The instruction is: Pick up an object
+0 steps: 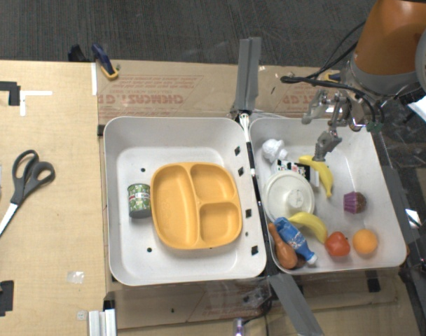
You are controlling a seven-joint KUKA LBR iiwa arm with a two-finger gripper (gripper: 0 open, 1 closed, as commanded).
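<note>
- Looks like the approach step: gripper hangs over the right bin, nothing grabbed yet
- Closest target is the banana, just at its 6 o'clock
- Can't tell the pincer's state
- Next: drop straight down, clamp

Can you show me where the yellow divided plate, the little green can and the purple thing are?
yellow divided plate (197, 205), camera view: its middle ridge.
little green can (139, 200), camera view: its labelled side.
purple thing (354, 202), camera view: its top face.
</note>
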